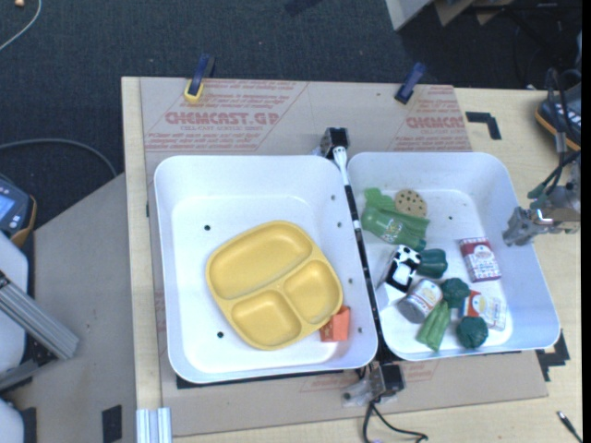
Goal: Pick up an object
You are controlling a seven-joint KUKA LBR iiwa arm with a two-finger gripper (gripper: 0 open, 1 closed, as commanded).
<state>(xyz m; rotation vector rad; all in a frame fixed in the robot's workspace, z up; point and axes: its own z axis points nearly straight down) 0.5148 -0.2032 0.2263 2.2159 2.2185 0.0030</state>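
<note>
The gripper (528, 221) sits at the right rim of the right bin (517, 178), small and blurred; I cannot tell how it is set or whether it has hold of anything.

From the left: the left bin (185, 247) carries a yellow divided plate (273, 284) with a small orange block (337, 325) touching its lower right edge. In the right bin lie a green packet (391, 220) with a round cookie (409, 201) just above it, a black-and-white cow toy (403, 268), a dark green piece (432, 264), a small can (422, 300), a green stick-shaped piece (434, 325), another dark green lump (472, 331), and a red-and-white carton (479, 258), nearest the gripper but apart from it.
</note>
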